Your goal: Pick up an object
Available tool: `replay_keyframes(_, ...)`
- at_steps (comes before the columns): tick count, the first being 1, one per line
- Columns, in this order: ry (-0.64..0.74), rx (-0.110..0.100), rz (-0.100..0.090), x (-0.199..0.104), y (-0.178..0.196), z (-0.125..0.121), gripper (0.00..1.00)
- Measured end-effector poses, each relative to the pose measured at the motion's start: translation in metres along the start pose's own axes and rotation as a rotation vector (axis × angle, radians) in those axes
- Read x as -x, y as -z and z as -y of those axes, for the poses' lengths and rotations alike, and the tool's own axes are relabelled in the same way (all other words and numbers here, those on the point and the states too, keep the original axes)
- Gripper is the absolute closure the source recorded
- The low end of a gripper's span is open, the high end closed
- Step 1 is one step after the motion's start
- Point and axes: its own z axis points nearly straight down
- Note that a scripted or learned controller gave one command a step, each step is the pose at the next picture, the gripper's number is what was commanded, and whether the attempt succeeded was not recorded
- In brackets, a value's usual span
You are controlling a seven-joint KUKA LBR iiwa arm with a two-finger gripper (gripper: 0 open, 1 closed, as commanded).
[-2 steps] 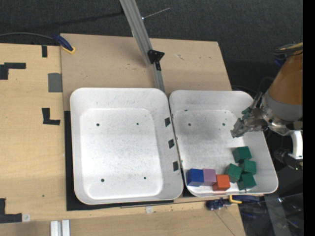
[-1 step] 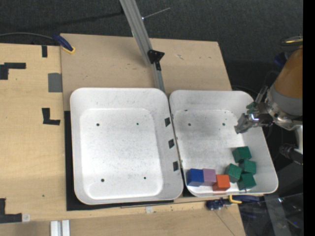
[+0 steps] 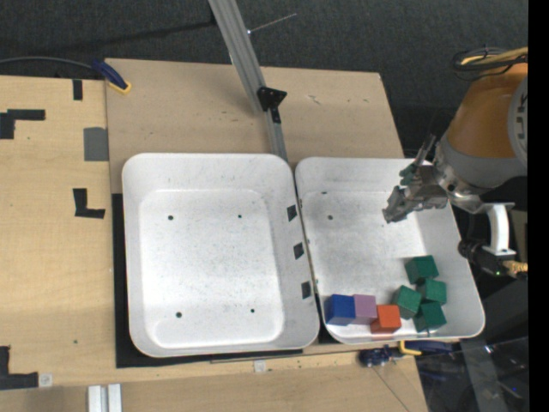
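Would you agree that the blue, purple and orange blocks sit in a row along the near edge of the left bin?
Not quite: the row is in the right bin, as the camera view shows. The blue block, purple block and orange block do sit along its near edge.

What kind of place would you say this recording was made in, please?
Most likely a robotics lab bench for grasping trials: two white bins sit side by side on a taped wooden bench, small coloured blocks fill one corner, and the gripper hangs above them.

Blocks (image 3: 403, 303) in right bin (image 3: 343, 230)
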Motion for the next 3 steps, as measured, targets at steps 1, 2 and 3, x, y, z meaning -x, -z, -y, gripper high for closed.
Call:
replay_keyframes(1, -0.001, -0.001, 0.001, -0.044, -0.003, -0.006, 1.0)
replay_keyframes(2, 0.002, -0.001, -0.001, -0.106, 0.004, -0.019, 1.0)
replay_keyframes(3, -0.001, -0.002, 0.002, -0.158, -0.005, -0.031, 1.0)
